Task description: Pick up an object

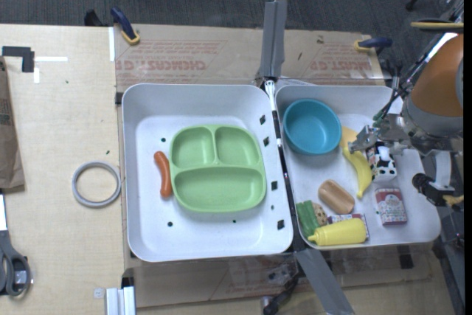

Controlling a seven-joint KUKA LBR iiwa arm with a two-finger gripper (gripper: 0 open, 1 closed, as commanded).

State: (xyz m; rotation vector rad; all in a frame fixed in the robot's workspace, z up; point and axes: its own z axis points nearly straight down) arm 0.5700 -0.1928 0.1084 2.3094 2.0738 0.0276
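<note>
My gripper (371, 142) hangs over the right bin (420, 236), reaching in from the right. It is directly above the top end of a yellow banana (361, 167) and beside a small black-and-white toy (383, 163). Nothing is visibly held in it. Also in the right bin are a blue bowl (312, 126), a brown bun-like piece (336, 196), a yellow squeeze bottle (339, 233), a red-and-white packet (390, 206) and a green-edged small box (313, 214). The left bin (140, 181) holds a green divided plate (218, 168) and an orange sausage (164, 173).
The grey arm with its orange band (439, 85) fills the right edge above the right bin. A grey divider post (273, 40) stands behind the bins' shared wall. On the bench at left lie a tape ring (96, 183), a brown bag (9, 136) and scissors (13, 271).
</note>
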